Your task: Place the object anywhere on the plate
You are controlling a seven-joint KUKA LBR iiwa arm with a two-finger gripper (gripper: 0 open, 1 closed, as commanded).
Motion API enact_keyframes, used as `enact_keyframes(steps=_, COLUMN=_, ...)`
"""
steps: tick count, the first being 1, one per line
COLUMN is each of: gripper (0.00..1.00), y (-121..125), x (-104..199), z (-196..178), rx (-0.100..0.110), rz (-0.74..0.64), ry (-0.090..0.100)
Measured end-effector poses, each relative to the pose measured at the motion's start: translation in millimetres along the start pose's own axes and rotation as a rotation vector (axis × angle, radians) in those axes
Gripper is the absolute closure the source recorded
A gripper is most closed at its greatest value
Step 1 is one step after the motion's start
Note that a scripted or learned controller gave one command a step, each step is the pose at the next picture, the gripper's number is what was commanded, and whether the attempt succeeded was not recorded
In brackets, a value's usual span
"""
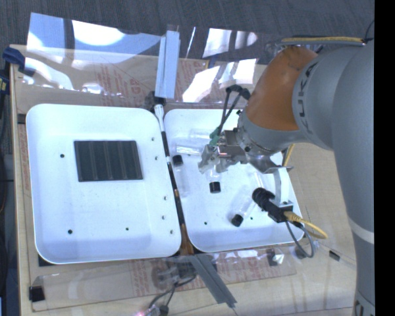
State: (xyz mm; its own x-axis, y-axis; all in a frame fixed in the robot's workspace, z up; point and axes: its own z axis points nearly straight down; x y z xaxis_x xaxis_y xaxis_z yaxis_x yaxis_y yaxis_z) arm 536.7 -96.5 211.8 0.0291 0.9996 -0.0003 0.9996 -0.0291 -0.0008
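From the camera above the bench, my arm (316, 97) comes in from three o'clock, grey with its orange band (280, 91) bulging over the right bin (204, 236). My gripper (214, 158) hangs low over the upper middle of that bin, and I cannot tell how it stands, since the wrist and cabling crowd it. The dark ribbed plate (108, 160) lies flat in the left bin (92, 242), a rectangle with its long side running nine to three o'clock, well apart from my tool. In the right bin lie several small things: a small black block (214, 187) just toward six o'clock from my gripper, a little dark piece (177, 158) near the bin's nine o'clock wall, and a clear tube with a black cap (241, 214), its long axis running from about seven to one o'clock, cap at the seven o'clock end. Which of them is the task's object I cannot tell. Faint reddish print shows on the bench cover (145, 275), too blurred to read.
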Motion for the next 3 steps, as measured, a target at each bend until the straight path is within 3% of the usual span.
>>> enact_keyframes(steps=1, gripper=1.0, y=-54, x=66, z=22, rx=0.006, rz=-0.027, ry=0.001)
enact_keyframes(steps=2, gripper=1.0, y=-62, x=146, z=0, rx=0.003, rz=0.449, ry=0.001)
enact_keyframes(steps=3, gripper=1.0, y=-68, x=236, z=22, rx=0.004, rz=0.589, ry=-0.001)
